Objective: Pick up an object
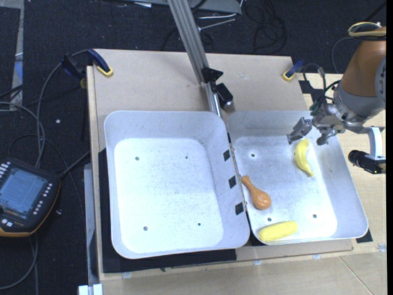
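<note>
1. Banana (303, 157): yellow, lying in the upper right part of the right bin (344, 189), long axis running roughly up-down in the view, slightly curved.
2. Gripper (312, 132): poised at the banana's upper end, just above it. Two dark fingers splayed apart, one out to the left, one to the right; nothing seen clamped between them. Contact with the banana cannot be told from this angle.
3. Arm (363, 72): enters from the right, orange band above a grey wrist, leaning over the right bin's far right corner.
4. Other contents, right bin: an orange gourd-shaped toy (256, 194) with thin neck pointing up-left, near the bin's left wall; a yellow corn cob (278, 230) lying along the near edge, just below the gourd, apart from it.
5. Left bin (123, 128): white, shallow, floor speckled with fine dark marks and a few small dots.
6. Surface: both bins sit side by side on a light wooden bench (153, 82), their inner rims overlapping at the middle. Yellow-handled clamps (103, 68) at the bench's far corners.
7. Room: dark carpeted floor with loose cables; a metal pole (191, 35) slants down to the bins' junction; a handheld control pendant (24, 195) with a lit screen lies on the floor at the left.
</note>
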